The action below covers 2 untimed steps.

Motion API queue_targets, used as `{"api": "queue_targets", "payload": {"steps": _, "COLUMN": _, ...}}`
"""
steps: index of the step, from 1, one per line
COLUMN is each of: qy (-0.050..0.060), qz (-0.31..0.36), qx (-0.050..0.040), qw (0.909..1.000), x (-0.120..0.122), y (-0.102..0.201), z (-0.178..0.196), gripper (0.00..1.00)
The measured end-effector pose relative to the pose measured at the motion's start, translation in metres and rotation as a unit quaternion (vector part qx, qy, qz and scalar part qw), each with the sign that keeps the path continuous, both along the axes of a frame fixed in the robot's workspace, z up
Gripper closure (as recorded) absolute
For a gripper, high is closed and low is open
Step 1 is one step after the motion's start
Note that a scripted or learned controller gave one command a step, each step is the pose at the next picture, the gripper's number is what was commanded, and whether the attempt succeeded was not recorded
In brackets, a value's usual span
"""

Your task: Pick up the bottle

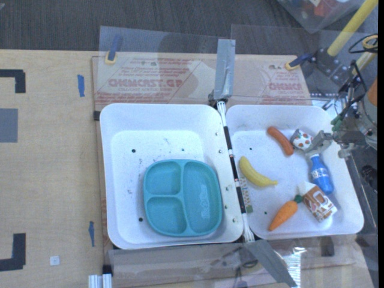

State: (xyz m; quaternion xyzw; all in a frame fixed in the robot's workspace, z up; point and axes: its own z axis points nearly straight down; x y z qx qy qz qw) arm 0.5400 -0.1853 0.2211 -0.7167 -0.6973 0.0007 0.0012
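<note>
Two white bins sat side by side on the surface (pixel 48 179). The left bin (pixel 120 125) held a teal divided plate (pixel 182 198). In the right bin (pixel 252 122) lay a sausage (pixel 281 140), a banana (pixel 257 174), a carrot (pixel 283 214), a small carton (pixel 318 203) and the blue bottle (pixel 320 176), its cap pointing up toward a round spotted item (pixel 301 140). The gripper (pixel 348 138) hung at the bin's right rim, near the bottle's cap end.

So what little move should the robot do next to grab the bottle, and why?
Probably slide the gripper a bit toward the near edge of the bin and lower it over the bottle. It sits near the bottle's top end, beside a spotted ball, not over the blue body, and the bottle lies flat in the right bin.
</note>
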Motion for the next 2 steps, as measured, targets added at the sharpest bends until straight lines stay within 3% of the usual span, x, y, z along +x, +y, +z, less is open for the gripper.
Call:
{"api": "queue_targets", "payload": {"steps": 1, "qy": -0.003, "qz": 0.011, "qx": -0.0015, "qw": 0.9999, "x": -0.0107, "y": -0.0140, "z": -0.1118, "gripper": 0.00}}
{"api": "queue_targets", "payload": {"steps": 2, "qy": -0.004, "qz": 0.008, "qx": -0.0025, "qw": 1.0000, "x": -0.0107, "y": -0.0158, "z": -0.1021, "gripper": 1.00}}
